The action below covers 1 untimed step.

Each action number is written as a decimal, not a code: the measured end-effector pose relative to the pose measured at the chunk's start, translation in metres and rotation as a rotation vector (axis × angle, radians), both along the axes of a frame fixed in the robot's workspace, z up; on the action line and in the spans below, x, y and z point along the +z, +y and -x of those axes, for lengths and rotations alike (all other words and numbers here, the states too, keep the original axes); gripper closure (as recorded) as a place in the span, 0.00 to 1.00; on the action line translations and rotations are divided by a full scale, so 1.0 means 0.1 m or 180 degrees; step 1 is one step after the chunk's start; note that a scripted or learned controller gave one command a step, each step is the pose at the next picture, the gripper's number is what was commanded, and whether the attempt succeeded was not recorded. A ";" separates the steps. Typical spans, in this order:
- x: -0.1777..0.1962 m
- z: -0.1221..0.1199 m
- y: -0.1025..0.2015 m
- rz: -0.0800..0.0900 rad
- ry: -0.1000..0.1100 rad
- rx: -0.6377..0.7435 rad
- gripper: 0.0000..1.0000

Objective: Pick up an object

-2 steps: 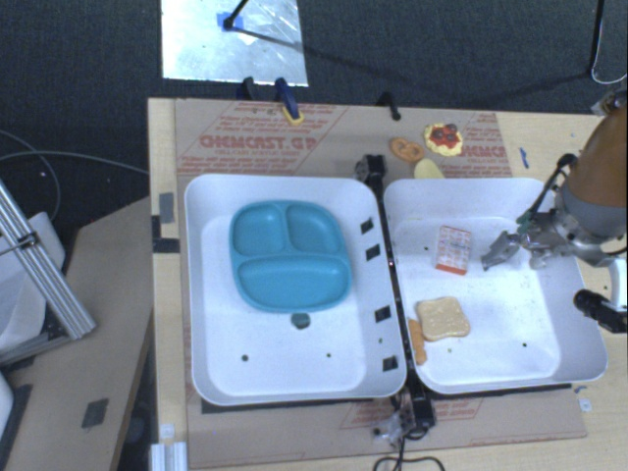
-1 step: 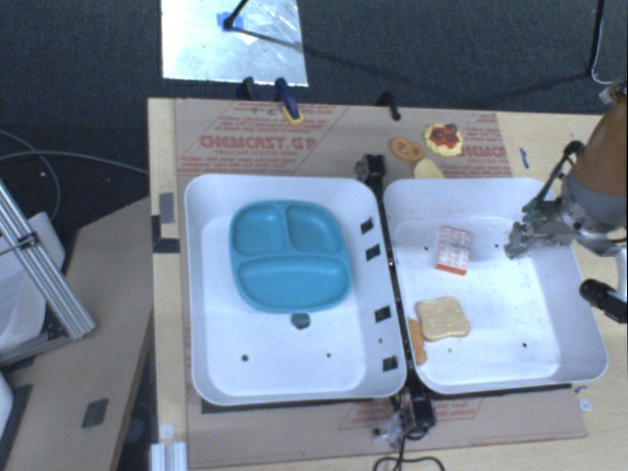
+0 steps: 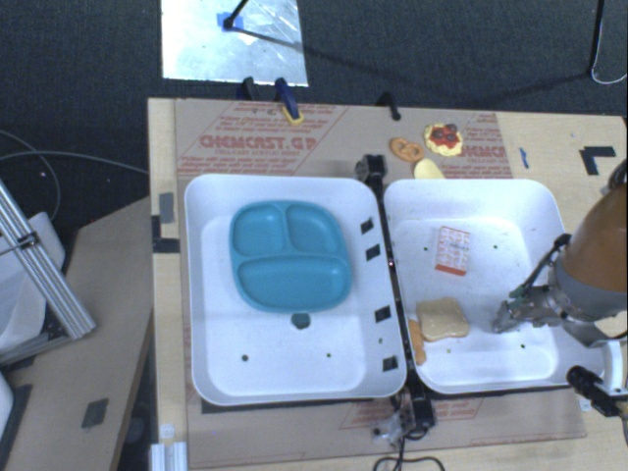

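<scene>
The right white bin [image 3: 510,199] holds a tan slice of toy bread [image 3: 443,318] near its front left and a small card with red print [image 3: 452,250] near its middle. A thin orange piece [image 3: 416,342] lies against the bin's left wall beside the bread. My gripper [image 3: 512,315] is low in the right bin, right of the bread and a short gap from it. The arm, grey with an orange band [image 3: 601,248], comes in from the right edge.
The left white bin [image 3: 211,361] holds a blue divided plate [image 3: 290,254] and a small dark green piece [image 3: 301,320] just in front of it. On the cardboard behind the bins lie toy foods: a pretzel [image 3: 405,149], a round pizza [image 3: 444,138] and a yellow piece [image 3: 428,170].
</scene>
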State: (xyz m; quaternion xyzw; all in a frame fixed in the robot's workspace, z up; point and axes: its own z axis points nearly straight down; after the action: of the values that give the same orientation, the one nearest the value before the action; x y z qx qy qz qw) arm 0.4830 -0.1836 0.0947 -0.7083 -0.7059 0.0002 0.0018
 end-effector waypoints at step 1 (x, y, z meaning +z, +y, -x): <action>-0.06 -0.47 -0.04 0.0011 -0.0023 0.0027 1.00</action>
State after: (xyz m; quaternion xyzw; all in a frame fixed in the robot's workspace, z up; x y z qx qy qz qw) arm 0.5300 -0.1877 0.0883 -0.7053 -0.7089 -0.0012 -0.0020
